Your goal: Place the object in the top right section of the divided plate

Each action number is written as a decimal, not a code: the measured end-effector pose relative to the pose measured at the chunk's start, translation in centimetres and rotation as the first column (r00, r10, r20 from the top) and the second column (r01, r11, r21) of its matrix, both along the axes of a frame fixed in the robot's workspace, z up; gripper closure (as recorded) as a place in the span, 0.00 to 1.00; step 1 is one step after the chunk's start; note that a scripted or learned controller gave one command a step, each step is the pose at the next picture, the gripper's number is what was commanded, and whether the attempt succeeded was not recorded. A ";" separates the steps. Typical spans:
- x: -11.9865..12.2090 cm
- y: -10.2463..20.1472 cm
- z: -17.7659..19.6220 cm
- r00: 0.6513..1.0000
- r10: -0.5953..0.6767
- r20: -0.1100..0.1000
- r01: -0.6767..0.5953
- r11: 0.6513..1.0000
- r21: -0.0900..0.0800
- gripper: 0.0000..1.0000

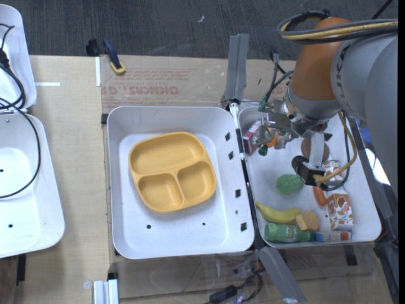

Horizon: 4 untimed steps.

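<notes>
Yellow plate point(171, 170) in the left bin point(120, 189), three smooth rounded wells.

Gripper point(272, 132) low in the right bin point(370, 214); grip state unclear. Nearby: bumpy green ball point(289, 183), banana point(278, 213), green bottle point(290, 234), carton point(340, 211).

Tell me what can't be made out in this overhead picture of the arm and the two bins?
- Gripper: in the camera view, cables and the arm's wrist crowd it, so its state is unclear.
- Small items under the gripper: too cluttered to identify.
- Brown object in the right bin: partly hidden by the arm and a black cable.
- Carton: print too small to read.
- Divided plate: fully visible.
</notes>
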State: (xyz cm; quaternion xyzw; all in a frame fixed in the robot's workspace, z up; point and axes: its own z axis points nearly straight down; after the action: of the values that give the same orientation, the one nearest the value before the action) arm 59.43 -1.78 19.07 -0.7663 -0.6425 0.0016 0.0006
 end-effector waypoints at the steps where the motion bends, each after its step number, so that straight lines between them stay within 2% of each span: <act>1: -3.6 5.8 0.0 0.996 -0.087 -0.002 0.087 0.996 0.000 1.00; 2: -4.9 12.7 2.9 0.987 0.163 0.001 -0.163 0.987 0.000 1.00; 3: 2.7 18.0 -6.2 0.765 0.644 0.000 -0.644 0.765 0.002 1.00; 4: 2.8 17.9 -6.2 0.765 0.643 0.002 -0.643 0.765 0.001 0.00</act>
State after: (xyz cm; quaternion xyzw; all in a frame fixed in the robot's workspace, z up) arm 62.18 16.16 12.91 -0.5000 -0.8660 0.0008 0.0001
